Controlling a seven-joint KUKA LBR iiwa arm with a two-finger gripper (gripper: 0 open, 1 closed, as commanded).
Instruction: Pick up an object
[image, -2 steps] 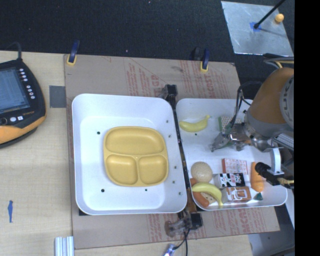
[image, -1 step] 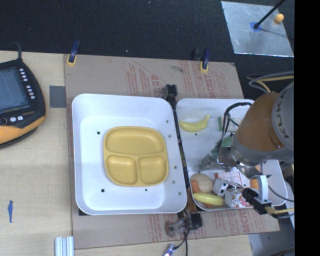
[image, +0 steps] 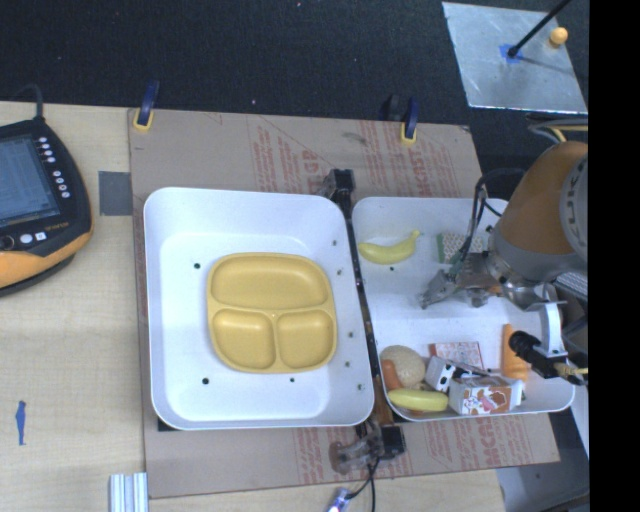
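**Two white bins on a cardboard-covered bench**

Brown cardboard (image: 430, 160) with faint red printing, too pale to read, covers the light wooden bench (image: 70, 340) and carries both bins. Nearest to the camera, along the front wall of the right bin (image: 540, 340), the objects lie in a crowded row: a yellow banana (image: 418, 401), a round beige ball-like item (image: 402, 362), a small black-and-white piece (image: 440, 374), a little carton (image: 485, 396) with red and white print that I cannot read, and a flat red-printed card (image: 457, 352). An orange carrot-shaped piece (image: 512, 352) stands just beside the carton.

Further back, the left bin (image: 170, 300) holds a smooth yellow plastic plate (image: 272, 310) with three compartments. In the right bin, the gripper (image: 447, 287) hangs low over the bare white floor; its metal fingers look spread a little and nothing is between them. Behind it a second banana (image: 390, 248) lies near the back wall, apart from the gripper, next to a small speckled packet (image: 452, 245). The grey arm (image: 540, 225) with the orange band enters from the right.

At the far left rests a control pendant (image: 35, 205) with a dark screen. Blue and yellow clamps (image: 146, 106) grip the far edge of the cardboard.
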